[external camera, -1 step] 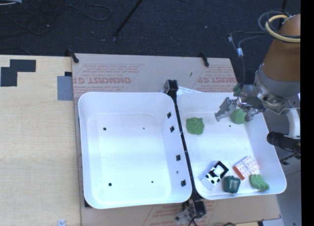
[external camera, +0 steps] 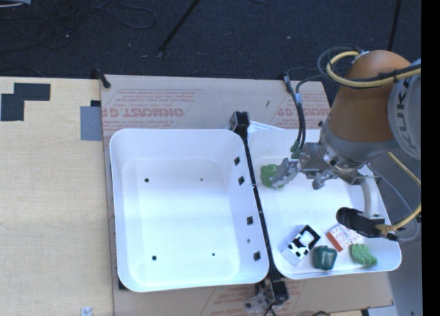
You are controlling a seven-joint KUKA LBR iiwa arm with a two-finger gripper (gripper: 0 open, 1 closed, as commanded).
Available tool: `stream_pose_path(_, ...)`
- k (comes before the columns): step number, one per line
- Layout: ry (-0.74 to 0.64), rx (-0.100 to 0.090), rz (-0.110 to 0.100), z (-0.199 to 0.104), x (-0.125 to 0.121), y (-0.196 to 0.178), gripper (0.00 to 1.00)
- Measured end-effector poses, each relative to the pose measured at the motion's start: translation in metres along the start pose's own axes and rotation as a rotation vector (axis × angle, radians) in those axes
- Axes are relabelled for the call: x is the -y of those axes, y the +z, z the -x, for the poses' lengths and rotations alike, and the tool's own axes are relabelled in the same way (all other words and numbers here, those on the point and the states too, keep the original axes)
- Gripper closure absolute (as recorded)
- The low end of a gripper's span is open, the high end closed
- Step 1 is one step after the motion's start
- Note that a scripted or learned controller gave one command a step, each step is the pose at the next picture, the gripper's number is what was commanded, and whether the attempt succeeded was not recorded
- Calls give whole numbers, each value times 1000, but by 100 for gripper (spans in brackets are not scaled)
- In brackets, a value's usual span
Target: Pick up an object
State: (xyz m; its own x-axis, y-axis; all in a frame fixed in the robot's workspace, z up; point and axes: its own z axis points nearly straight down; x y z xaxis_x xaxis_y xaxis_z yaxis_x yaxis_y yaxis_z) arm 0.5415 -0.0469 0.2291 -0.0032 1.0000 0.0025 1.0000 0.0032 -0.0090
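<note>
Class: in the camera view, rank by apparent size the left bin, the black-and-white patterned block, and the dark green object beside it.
1. Left bin, by far the largest.
2. Black-and-white patterned block.
3. Dark green object, only slightly smaller than the block, so that ranking is unsure.

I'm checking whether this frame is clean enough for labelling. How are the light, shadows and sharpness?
Camera view: bright, even light on the two white bins, the left one nearly washed out; soft shadows under the gripper beside a small green object; dark floor at top underexposed; small items along the right bin's near edge look slightly soft.
</note>
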Motion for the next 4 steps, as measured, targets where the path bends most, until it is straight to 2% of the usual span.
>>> stream_pose_path(1,13,8,5,134,-54,54,0)
stream_pose_path(2,-1,-4,-4,51,-22,118,0)
stream_pose_path(3,2,8,27,91,-49,-156,0)
stream_pose_path(4,1,0,-2,50,-12,-67,0)
